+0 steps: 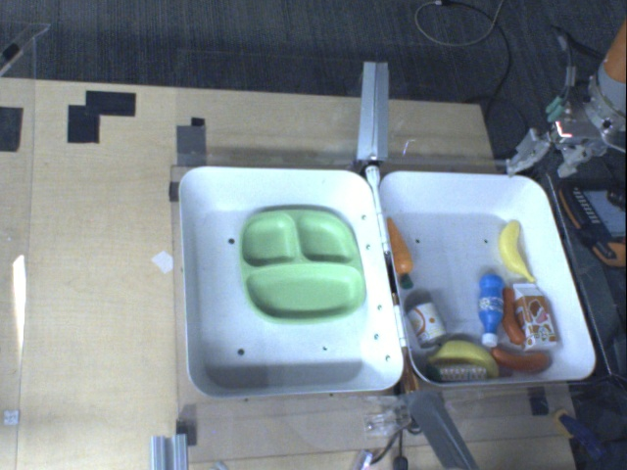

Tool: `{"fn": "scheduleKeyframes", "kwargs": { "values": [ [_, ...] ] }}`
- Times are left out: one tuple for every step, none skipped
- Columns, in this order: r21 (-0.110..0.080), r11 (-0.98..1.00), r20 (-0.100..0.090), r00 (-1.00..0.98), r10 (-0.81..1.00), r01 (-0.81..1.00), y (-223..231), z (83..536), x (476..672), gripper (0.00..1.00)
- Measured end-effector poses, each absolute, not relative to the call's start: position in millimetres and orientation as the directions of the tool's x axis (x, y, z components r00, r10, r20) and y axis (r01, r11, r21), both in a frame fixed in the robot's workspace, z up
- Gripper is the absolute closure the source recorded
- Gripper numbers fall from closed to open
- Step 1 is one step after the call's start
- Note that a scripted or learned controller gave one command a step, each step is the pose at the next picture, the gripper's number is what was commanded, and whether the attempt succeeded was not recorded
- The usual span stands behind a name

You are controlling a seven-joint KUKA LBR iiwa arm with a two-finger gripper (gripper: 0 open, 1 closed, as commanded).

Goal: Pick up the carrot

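The carrot [399, 249] is orange with a dark green top. It lies lengthwise against the left wall of the right bin [460, 204], its green end pointing toward the near side. My gripper [549, 149] hangs past the right bin's far right corner, well away from the carrot. Its fingers are spread, with nothing between them, so it is open.
A green divided plate [299, 262] lies in the left bin [211, 292]. The right bin also holds a banana [511, 248], a small bottle [490, 311], a juice carton [534, 321], a can [424, 321], a second yellow fruit [460, 353] and a sausage [519, 361].
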State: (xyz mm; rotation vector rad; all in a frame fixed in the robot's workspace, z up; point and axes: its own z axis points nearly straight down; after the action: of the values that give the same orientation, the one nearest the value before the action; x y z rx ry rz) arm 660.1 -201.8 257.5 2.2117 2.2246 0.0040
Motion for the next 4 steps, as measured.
{"fn": "scheduleKeyframes", "kwargs": {
  "values": [
    [0.005,0.205,-0.002,-0.205,0.979,0.979,-154.4,163.3,670.4,0.00],
    [0.005,0.252,-0.001,-0.252,0.968,0.968,-103.0,104.1,647.3,0.00],
    [0.013,0.254,-0.004,-0.254,0.967,0.967,-102.3,117.1,649.8,1.00],
    [0.007,-0.061,-0.001,0.061,0.998,0.998,-145.5,203.3,602.0,1.00]
  ]
}}
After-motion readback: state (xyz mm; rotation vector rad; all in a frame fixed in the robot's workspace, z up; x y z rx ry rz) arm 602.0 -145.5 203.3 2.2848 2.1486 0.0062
